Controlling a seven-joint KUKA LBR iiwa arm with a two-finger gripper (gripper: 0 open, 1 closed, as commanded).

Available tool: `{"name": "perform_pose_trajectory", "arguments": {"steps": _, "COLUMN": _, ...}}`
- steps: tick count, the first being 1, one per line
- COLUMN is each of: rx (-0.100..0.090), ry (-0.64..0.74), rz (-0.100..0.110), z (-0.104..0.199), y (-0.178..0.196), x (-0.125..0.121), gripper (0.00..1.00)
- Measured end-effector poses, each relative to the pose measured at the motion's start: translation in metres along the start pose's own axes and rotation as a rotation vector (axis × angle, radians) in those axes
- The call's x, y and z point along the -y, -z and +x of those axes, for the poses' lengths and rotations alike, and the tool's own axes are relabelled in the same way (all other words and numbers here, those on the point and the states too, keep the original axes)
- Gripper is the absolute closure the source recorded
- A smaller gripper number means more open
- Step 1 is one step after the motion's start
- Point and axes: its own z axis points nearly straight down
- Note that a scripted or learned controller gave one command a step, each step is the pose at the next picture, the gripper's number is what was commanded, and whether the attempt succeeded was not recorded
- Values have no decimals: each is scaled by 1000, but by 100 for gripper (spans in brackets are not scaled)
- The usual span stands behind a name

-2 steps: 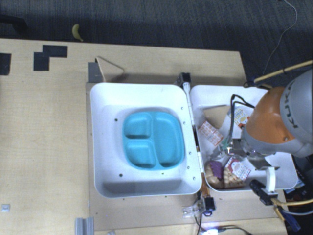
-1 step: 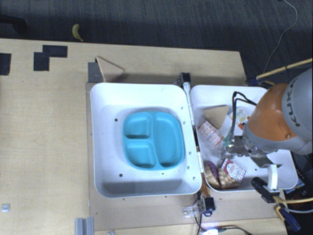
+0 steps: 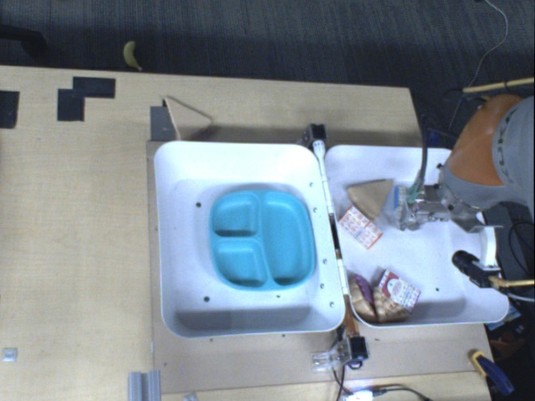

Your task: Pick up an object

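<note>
Near edge of right bin: small snack packet, red and white, lying partly against a darker wrapped item tucked in the near-left corner. Both judged light, crinkly and soft; film likely slippery, so a pinch across the short edge or a crimped seam is preferred over the flat face.

Mid bin: second red-and-white packet lying flat near the divider, apart from the others. Best-isolated target; same light, flexible handling expected. Flat lie gives little to grip, so an edge grasp is advised.

Just beyond it: tan wedge-shaped piece, material not resolvable.

Gripper is seen low over the right bin, just right of the wedge and the flat packet. Finger opening cannot be told from this angle, and nothing is seen held. A pale blue patch at the gripper is too blurred to identify.

Left bin: blue divided tray seated centrally; rigid, smooth, awkwardly wide for a two-finger pinch except at the rim.
</note>
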Motion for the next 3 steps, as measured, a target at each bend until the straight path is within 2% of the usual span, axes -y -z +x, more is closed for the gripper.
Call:
{"name": "perform_pose_trajectory", "arguments": {"steps": 1, "rx": -4, "ry": 4, "rz": 3, "z": 49, "y": 43, "x": -86, "gripper": 100}}
{"name": "perform_pose_trajectory", "arguments": {"steps": 2, "rx": -3, "ry": 3, "rz": 7, "z": 48, "y": 42, "x": -85, "gripper": 0}}
{"name": "perform_pose_trajectory", "arguments": {"steps": 3, "rx": -3, "ry": 0, "rz": 6, "z": 62, "y": -1, "x": -29, "gripper": 0}}
